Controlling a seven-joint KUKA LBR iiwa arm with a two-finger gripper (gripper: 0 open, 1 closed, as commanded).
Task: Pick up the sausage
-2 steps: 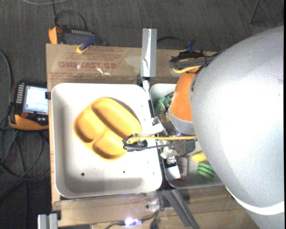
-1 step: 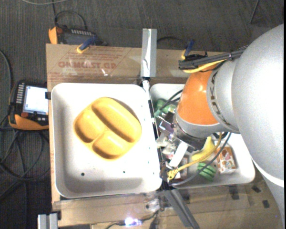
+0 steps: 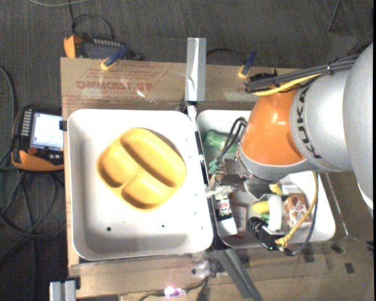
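Observation:
My arm's orange wrist [image 3: 272, 137] hangs low over the right bin [image 3: 326, 227] and covers most of what lies in it. The gripper [image 3: 229, 190] points down at the bin's left side, by the wall between the two bins. Below it lies a small dark item with a white label [image 3: 224, 209]. A reddish-brown patterned item [image 3: 294, 208] lies to the right, next to a yellow piece [image 3: 263, 205]. I cannot pick out the sausage with certainty; the reddish-brown item is the closest match.
The left bin [image 3: 88, 231] holds a yellow divided plate [image 3: 141, 167]. A green object [image 3: 214, 141] lies at the right bin's far left corner. Cables [image 3: 297, 227] hang from the wrist over the bin's near side. A teach pendant [image 3: 41, 140] sits off the bench to the left.

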